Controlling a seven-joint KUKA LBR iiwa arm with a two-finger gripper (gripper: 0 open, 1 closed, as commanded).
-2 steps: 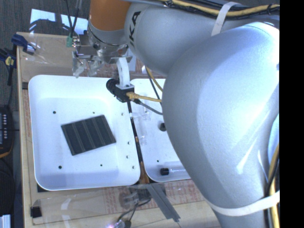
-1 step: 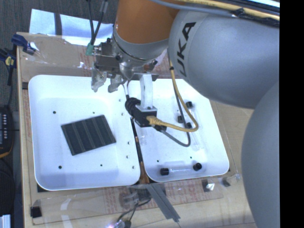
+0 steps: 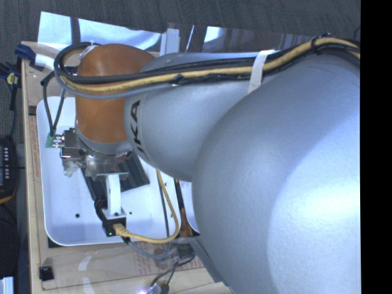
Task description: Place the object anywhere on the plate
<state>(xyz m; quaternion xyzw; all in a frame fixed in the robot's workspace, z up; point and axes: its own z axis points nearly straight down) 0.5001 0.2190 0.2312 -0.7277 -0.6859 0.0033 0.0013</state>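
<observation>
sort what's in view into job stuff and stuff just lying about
Job: gripper, above the white bin; the arm hides much of the bins.
Lying about: blue clamp at the bench's far left corner; black device beyond its left edge; small black block at the near left corner.

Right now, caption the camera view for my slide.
Grey arm with orange band hangs over a white bin, covering much of the bench.

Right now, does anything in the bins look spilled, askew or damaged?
Nothing stands out. The visible part of the left bin looks clean and undamaged; the arm hangs over it and hides the rest.
</observation>
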